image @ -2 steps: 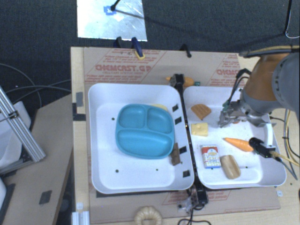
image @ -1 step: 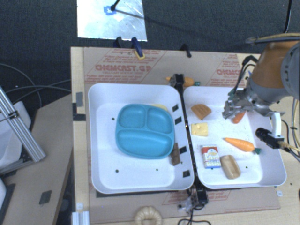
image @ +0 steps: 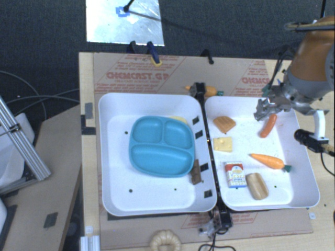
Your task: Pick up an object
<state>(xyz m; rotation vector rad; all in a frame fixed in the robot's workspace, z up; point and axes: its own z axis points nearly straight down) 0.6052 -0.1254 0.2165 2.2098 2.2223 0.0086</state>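
The right bin holds several food items. A red-orange sausage lies tilted near its back right. My gripper hangs right at the sausage's upper end, low over the bin. An orange carrot with a green tip lies in front of the sausage. A toast slice and a pale cheese square lie on the bin's left side. A red-and-white box and a tan bread roll sit near the front.
The left bin carries a blue divided plate, with a small brown piece at the plate's right front edge. A small orange object lies behind the bins at the divider. The arm comes in from the right.
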